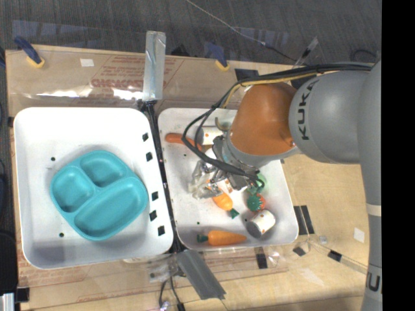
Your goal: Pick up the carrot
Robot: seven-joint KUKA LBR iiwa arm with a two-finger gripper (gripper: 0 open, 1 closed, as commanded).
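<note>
A long orange carrot [222,238] with a green top lies flat along the front wall of the right bin [285,229]. A shorter orange piece [224,202] sits mid-bin, just below and right of my gripper [207,181]. My gripper hangs low over the middle of the right bin, under the orange wrist band. It is well behind the long carrot and apart from it. Another orange item [174,138] lies near the bin's back left corner, partly hidden by cables.
A red strawberry-like toy [255,201] and a white cup [260,222] lie right of the short orange piece. The left bin [32,173] holds a teal divided plate [97,193]. My arm covers the right bin's back right part.
</note>
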